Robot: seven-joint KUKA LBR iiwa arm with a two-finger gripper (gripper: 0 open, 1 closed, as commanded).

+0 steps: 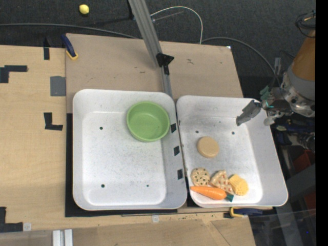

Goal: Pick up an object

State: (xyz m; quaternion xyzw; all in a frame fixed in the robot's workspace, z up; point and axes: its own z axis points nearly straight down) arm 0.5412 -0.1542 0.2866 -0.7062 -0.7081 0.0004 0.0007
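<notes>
The right bin holds a tan round disc near its middle. Along its front edge lie a round brown waffle piece, a pale lobed piece, a yellow lumpy piece and an orange carrot. In the left bin a green bowl stands at the back right. My gripper hangs over the right bin's back right corner, up and to the right of the tan disc. It is open, with nothing between its fingers; one grey finger points down and left.
A slanted metal pole ends in a black clamp behind the gap between the bins. Cables loop across the brown board at the back. A small yellow ball lies on the dark floor far back left.
</notes>
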